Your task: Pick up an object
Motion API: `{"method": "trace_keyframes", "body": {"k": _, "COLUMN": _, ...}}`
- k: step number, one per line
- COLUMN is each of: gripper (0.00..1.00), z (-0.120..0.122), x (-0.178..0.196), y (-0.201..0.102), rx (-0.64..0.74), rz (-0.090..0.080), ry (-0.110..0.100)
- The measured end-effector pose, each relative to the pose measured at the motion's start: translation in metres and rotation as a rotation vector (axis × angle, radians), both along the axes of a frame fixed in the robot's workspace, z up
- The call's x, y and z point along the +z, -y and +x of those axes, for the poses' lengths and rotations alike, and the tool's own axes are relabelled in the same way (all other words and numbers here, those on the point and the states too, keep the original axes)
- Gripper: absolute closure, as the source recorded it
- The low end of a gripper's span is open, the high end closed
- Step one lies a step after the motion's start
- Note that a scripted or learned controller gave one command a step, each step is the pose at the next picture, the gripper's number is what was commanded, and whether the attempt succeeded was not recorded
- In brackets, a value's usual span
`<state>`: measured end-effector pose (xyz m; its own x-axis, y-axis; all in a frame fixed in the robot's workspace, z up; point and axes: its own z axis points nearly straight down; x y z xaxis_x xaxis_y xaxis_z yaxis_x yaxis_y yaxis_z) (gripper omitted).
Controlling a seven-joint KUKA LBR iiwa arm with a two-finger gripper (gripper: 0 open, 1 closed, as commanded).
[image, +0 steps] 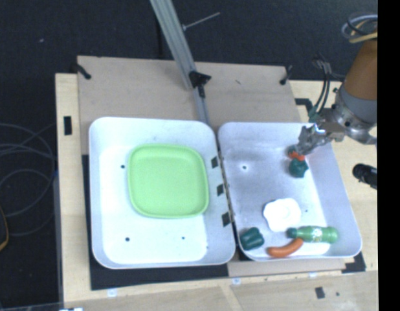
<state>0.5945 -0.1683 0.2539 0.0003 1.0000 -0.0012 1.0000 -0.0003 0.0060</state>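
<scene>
Found two shallow white bins side by side on a tan bench (252, 86), both smooth-walled with rounded corners. Noted in the left bin (100, 193) a pale green plastic plate (167, 180), square with softened corners and a raised rim, lying flat near the middle.

Counted several small things in the right bin (252, 148). Near its front edge: a dark green, blocky piece (252, 238); just beside it a slim orange-red sausage shape (284, 249), slightly curved; above that a glossy green bottle (313, 234) lying on its side; and a white, soft-looking rounded lump (281, 214) touching or nearly touching the bottle.

Picked out, towards the far right of that bin, a small teal rounded piece (298, 168) with a reddish-orange bit (294, 153) on its upper side.

Traced the grey arm (358, 118), orange-banded, in from the right, with the metal gripper (309, 140) tilted down over the bin. Placed the teal piece just below and left of the gripper, the reddish bit right at its tip. Could not tell whether the gripper stood wide or narrow, nor whether anything sat in its grasp.
</scene>
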Motion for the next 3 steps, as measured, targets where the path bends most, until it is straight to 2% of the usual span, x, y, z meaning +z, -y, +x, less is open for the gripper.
{"method": "trace_keyframes", "body": {"k": 1, "gripper": 1.0, "z": 0.0, "x": 0.022, "y": 0.001, "rx": 0.0, "rz": 0.001, "ry": -0.003}}
{"method": "trace_keyframes", "body": {"k": 3, "gripper": 1.0, "z": 0.006, "x": 0.028, "y": -0.099, "rx": 0.004, "rz": 0.002, "ry": -0.005}}
